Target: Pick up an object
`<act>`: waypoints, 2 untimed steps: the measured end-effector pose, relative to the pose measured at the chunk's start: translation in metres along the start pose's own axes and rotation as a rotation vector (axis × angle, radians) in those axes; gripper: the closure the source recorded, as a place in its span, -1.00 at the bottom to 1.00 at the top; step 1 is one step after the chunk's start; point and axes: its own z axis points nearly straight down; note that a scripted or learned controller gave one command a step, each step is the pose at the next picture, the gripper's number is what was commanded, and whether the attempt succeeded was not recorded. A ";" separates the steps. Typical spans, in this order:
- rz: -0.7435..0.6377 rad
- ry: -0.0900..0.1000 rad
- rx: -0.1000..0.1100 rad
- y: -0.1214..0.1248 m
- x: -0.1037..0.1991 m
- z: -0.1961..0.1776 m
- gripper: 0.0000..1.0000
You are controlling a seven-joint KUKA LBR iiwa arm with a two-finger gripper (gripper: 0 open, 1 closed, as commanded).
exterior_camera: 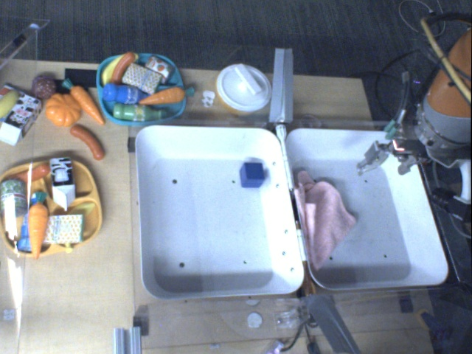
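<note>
Dark carpet runs behind a pale wooden worktop (pixel 214 102) that carries two shallow white bins side by side. Near the top middle of the left bin (pixel 184 264) sits a small blue cube (pixel 252 174), alone and well apart from the walls. A pink cloth (pixel 322 214) lies crumpled in the right bin (pixel 383 268), against the wall it shares with the left one.

At the right bin's upper right corner the arm (pixel 446 102) reaches in, its orange band above the wrist. Its end effector (pixel 385 155) hangs over that corner, well apart from cloth and cube; nothing shows between its fingers, and how far apart they stand cannot be told.

Left of the bins are a blue bowl (pixel 110 113) and a yellow tray (pixel 92 198) of toy food, with loose carrots (pixel 87 103) and a small pumpkin (pixel 62 110) nearby. A white lid (pixel 245 85) rests behind the left bin.
</note>
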 end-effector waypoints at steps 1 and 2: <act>0.072 0.001 -0.001 -0.017 0.015 0.139 -1.00; 0.009 -0.003 -0.016 0.028 -0.039 0.147 -1.00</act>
